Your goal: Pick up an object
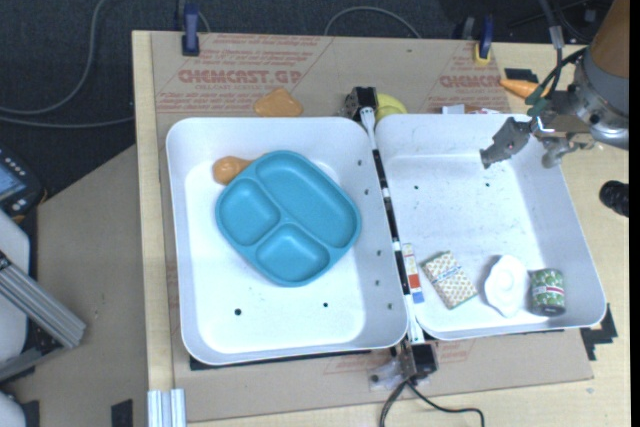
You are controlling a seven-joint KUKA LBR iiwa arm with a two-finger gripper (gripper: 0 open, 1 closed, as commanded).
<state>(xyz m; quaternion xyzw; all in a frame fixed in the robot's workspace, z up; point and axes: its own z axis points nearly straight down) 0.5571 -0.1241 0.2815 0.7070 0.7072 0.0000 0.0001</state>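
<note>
My gripper (520, 155) hangs over the far part of the right bin (470, 205), open, with nothing between its fingers (497, 147). Near that bin's front edge lie a small patterned packet (449, 279), a white rounded object (505, 284) and a small green can (546, 290). They sit well in front of the gripper. In the left bin (200, 305) a blue divided plate (288, 215) rests with a small orange object (229, 169) at its far-left side.
Behind the bins on the bench lie an orange lump (277, 102), a yellow object (389, 105) and a small orange piece (519, 86). Blue clamps (190, 30) (484, 40) hold the board's back edge. The bins' inner rims (384, 205) meet in the middle.
</note>
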